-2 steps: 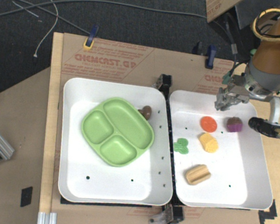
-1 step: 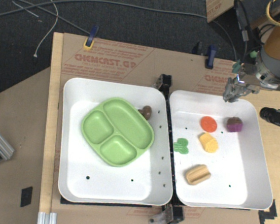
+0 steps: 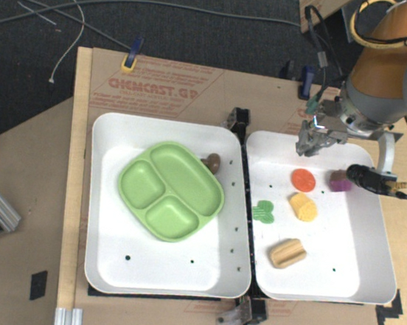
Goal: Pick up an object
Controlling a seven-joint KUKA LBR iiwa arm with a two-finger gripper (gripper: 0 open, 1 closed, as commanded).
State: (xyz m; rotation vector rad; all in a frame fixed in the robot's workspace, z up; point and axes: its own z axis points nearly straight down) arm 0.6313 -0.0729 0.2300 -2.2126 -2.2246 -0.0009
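Note:
In the right bin (image 3: 366, 280) lie an orange-red disc (image 3: 304, 180), a yellow piece (image 3: 303, 207), a green leafy piece (image 3: 263, 212), a tan bread-like piece (image 3: 286, 253) and a purple piece (image 3: 340, 185). My gripper (image 3: 310, 147) hangs over the bin's far edge, just above the orange-red disc. Nothing is between its fingers. A small brown ball (image 3: 212, 163) rests at the far edge of the green divided plate (image 3: 171, 190) in the left bin (image 3: 102, 256).
A black clamp (image 3: 239, 119) sits at the far end of the seam between the bins. A black cylinder with cable (image 3: 369, 178) juts over the right bin's right side. Blue clips (image 3: 134, 54) hold the cardboard base.

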